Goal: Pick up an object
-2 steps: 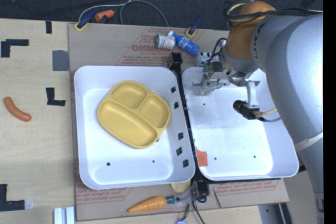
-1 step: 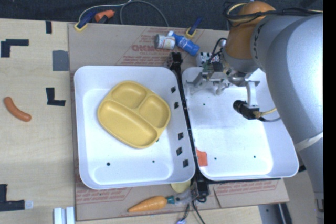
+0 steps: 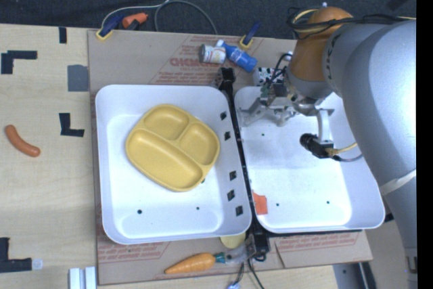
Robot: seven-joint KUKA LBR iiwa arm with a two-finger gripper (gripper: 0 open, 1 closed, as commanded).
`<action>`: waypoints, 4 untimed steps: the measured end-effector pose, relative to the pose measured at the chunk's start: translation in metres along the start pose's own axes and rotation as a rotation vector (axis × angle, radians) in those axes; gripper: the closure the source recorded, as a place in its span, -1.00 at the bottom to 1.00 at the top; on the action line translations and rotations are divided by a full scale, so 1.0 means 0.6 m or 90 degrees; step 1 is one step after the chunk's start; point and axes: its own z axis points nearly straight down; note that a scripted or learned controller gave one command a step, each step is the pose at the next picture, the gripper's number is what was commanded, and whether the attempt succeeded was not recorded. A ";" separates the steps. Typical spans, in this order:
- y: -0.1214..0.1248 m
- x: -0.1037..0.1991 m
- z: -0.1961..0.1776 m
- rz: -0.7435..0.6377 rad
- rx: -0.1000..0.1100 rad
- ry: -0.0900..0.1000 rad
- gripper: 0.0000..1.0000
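Yellow plastic divided plate (image 3: 174, 146) lies in the left white bin (image 3: 111, 213). Over the far part of the right white bin (image 3: 365, 210) hangs the claw (image 3: 270, 105); its state I cannot tell.

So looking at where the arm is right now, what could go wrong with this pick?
1. The gripper sits low at the far edge of the right white bin, by the black divider; it may hit the rim.
2. The yellow divided plastic plate lies in the left white bin, away from the gripper, so closing here probably grabs nothing.
3. The plate looks wide and shallow, possibly hard to pinch.
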 end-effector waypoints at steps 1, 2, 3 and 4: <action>0.023 -0.033 -0.001 0.000 -0.001 0.001 -1.00; 0.015 0.007 0.000 0.000 0.000 0.000 -1.00; -0.019 0.000 -0.002 0.000 -0.001 0.000 -1.00; 0.016 0.008 0.000 0.000 0.000 0.001 -1.00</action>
